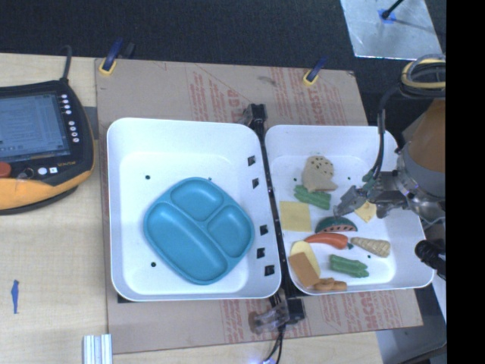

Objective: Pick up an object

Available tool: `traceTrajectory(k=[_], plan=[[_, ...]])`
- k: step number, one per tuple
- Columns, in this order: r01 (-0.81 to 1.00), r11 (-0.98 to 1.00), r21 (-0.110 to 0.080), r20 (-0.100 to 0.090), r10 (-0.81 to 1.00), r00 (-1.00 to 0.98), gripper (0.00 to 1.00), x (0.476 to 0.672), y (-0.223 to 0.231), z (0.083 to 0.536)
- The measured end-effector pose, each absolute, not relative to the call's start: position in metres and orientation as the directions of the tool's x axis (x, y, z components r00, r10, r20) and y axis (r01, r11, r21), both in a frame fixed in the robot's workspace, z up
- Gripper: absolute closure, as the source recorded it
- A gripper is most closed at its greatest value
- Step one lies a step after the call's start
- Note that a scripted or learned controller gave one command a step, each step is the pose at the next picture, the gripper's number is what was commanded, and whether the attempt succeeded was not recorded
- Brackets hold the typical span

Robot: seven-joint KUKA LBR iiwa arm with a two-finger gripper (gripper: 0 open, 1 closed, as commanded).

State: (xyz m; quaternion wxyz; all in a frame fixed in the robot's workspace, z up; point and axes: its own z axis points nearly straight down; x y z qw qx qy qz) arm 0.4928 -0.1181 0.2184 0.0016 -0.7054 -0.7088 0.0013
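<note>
1. You have 2 white bins side by side: the left bin [121,203] holds a blue divided plate [198,229].
2. Your right bin [288,139] holds toy food: a tan cookie [318,173], green beans [312,197], a yellow square [295,217], a red pepper [327,240] and a cone [370,246].
3. The gripper [356,199] sits low over the right bin, beside a small yellow piece [366,212].
4. A tablet controller [38,139] lies left of your bins.

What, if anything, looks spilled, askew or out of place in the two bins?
Nothing stands out. The blue divided plate lies flat in the left bin; the toy food pieces lie loosely scattered inside the right bin, none over the rim. The gripper hangs above them.
</note>
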Motion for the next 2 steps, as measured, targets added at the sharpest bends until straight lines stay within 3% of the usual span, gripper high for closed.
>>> traceTrajectory(k=[1, 2], plan=[[1.0, 0.004, -0.006, -0.001, 1.0, -0.004, 0.0, 0.505, -0.128, 0.086], [1.0, 0.01, 0.007, 0.001, 1.0, -0.01, 0.0, 0.613, -0.093, 0.093]])
